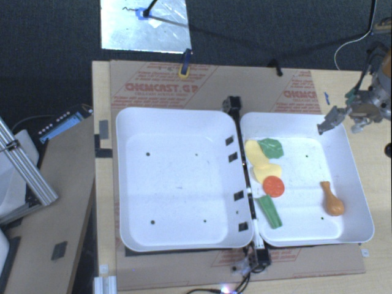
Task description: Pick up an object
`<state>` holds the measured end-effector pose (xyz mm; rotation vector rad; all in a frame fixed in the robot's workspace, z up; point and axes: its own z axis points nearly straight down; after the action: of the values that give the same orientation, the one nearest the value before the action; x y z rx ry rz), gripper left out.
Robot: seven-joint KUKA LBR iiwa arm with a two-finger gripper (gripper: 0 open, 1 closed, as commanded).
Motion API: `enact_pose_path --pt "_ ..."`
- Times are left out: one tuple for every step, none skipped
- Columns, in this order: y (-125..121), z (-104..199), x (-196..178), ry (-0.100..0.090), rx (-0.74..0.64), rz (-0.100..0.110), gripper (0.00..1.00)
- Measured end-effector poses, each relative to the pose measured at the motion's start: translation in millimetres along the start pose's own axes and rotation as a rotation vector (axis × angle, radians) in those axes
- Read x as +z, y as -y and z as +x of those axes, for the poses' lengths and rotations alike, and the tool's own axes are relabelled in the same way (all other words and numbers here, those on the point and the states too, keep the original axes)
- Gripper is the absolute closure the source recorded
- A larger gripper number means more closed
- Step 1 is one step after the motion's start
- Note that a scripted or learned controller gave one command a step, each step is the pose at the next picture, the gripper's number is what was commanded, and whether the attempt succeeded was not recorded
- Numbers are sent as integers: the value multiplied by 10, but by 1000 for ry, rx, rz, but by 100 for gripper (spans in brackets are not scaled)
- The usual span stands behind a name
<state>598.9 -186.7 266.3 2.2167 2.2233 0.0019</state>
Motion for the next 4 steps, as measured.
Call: enact_pose_path --pt "-178 338 1664 -4 -5 10 0" --pt "625 766 1813 -3 3 3 0" --pt "-405 753 1800 2 -5 -10 0" --pt "-500 1062 1810 -1 -4 -2 0"
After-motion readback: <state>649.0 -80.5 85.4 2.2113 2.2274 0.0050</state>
